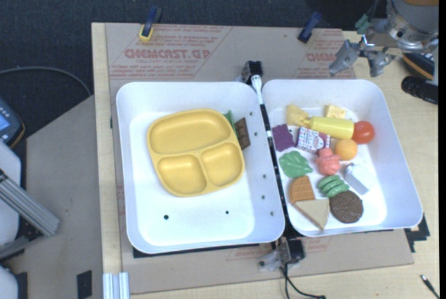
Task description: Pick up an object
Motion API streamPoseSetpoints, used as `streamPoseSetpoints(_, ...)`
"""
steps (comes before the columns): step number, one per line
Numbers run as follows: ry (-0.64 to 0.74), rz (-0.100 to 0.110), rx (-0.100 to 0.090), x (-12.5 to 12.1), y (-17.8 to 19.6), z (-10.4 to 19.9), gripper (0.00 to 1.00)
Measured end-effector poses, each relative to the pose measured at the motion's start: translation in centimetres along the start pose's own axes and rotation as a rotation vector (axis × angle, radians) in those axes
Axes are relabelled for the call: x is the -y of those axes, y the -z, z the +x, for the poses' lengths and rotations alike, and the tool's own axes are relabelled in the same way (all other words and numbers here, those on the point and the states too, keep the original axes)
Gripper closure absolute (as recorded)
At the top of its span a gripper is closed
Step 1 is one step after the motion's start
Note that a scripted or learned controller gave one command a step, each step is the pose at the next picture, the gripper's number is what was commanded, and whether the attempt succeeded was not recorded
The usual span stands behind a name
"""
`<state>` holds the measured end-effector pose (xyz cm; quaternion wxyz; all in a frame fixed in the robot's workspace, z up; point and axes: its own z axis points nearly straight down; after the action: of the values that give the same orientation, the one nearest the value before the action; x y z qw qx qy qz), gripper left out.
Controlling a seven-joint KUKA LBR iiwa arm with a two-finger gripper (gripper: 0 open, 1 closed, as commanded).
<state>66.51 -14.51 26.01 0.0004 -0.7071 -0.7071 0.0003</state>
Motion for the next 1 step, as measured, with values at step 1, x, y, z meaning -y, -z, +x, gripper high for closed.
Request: streamPoseSetpoints(1,0.001,0.004,-0.001,-0.43,-5.23,0.94,0.0)
